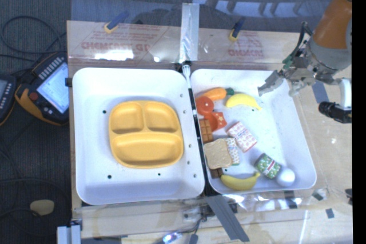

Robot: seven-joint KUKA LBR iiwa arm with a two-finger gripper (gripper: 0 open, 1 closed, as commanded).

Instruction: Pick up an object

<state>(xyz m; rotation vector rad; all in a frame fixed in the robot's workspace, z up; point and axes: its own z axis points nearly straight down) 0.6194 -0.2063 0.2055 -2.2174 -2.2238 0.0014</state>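
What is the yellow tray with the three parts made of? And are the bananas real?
The yellow tray looks like moulded plastic: one even colour, rounded dividers, a soft matte sheen. The two bananas, one near the top and one at the bottom of the right bin, look like toy plastic too: smooth, uniformly bright yellow, no brown spots. From this view that is only a likely guess.

Grey arm (334,54) with an orange band above the wrist, thin cabling, pale metal tool (269,87).
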